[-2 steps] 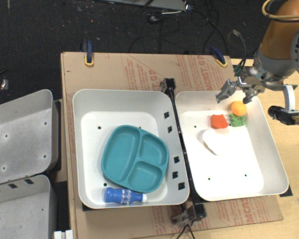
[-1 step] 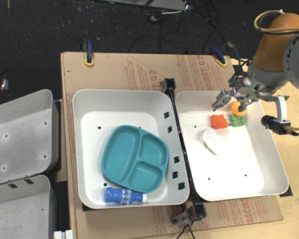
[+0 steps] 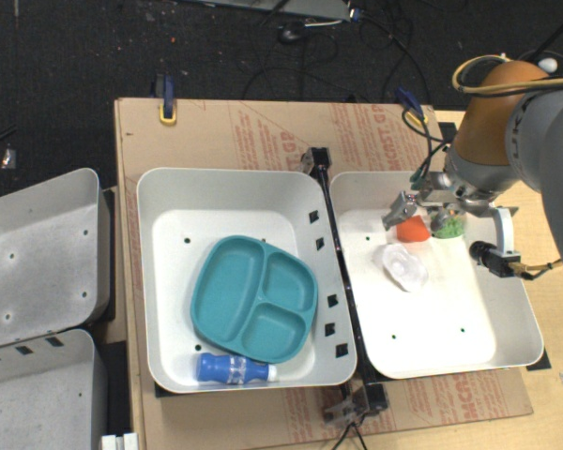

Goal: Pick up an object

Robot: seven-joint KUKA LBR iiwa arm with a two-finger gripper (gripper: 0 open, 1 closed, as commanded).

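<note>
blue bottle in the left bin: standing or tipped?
Tipped. The blue bottle lies on its side along the near wall of the left bin, lengthwise left to right, just below the teal plate.

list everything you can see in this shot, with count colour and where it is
divided plate: 1, teal, lying in the left bin
bottle: 1, blue with a white end, on its side at the near edge of the left bin, beside the plate
orange object: 1, orange-red, far part of the right bin, right under the gripper
green object: 1, green, beside the orange one, partly hidden by the gripper
clear object: 1, whitish and see-through, middle of the right bin, just nearer than the orange one
bins: 2, white, side by side on the board
board: 1, brown, under the bins
clamps: 2, blue, on the far edge of the board
gripper: 1, grey metal, low over the far part of the right bin
arm: 1, grey with an orange band, reaching in from the right
</note>
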